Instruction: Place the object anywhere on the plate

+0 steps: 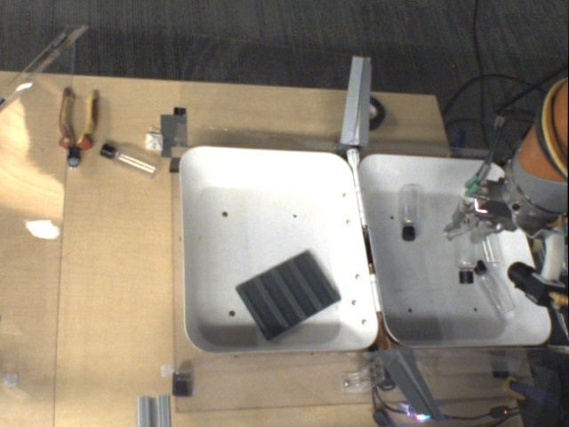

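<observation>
1. Where the arm [542,163] reaches in from the right, the hand [480,212] hangs over the right bin [391,318], near its right half; whether it is apart or together cannot be told at this resolution.
2. Nothing can be seen clamped in the hand.
3. Just below the hand, a clear vial with a dark cap [480,269] lies on the floor of the right bin, slanted, its cap end toward the left.
4. A second clear vial [409,210] lies in the left part of the same bin, roughly upright in the view, dark cap at its lower end, well apart from the hand.
5. The left bin [204,176] stands just beside the right one, and a dark ribbed rectangular plate [287,294] lies tilted in its lower part.
6. Both vials are apart from the plate, in the other bin.
7. On the worktop [107,265] left of the bins lie red-handled pliers [76,123] and another small vial [129,157].
8. A grey metal bar [357,100] stands at the far edge between the bins.
</observation>
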You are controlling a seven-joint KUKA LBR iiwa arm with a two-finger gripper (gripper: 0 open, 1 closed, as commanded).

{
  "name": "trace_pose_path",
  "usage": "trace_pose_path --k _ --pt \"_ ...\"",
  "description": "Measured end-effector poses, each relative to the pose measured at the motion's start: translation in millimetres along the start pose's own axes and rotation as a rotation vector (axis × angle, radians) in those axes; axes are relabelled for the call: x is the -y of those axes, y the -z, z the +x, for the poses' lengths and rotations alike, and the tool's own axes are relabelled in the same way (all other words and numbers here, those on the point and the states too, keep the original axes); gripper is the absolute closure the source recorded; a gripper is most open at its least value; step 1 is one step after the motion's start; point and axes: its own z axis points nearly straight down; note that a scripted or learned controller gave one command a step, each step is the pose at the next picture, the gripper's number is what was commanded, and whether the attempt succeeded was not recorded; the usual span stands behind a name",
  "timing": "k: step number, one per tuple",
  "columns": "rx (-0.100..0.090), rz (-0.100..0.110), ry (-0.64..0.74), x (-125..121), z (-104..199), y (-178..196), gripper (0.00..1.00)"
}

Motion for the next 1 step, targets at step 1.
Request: trace_pose_path --k 1 --pt "0.0 0.003 0.124 -80.1 61.1 -0.7 1.0"
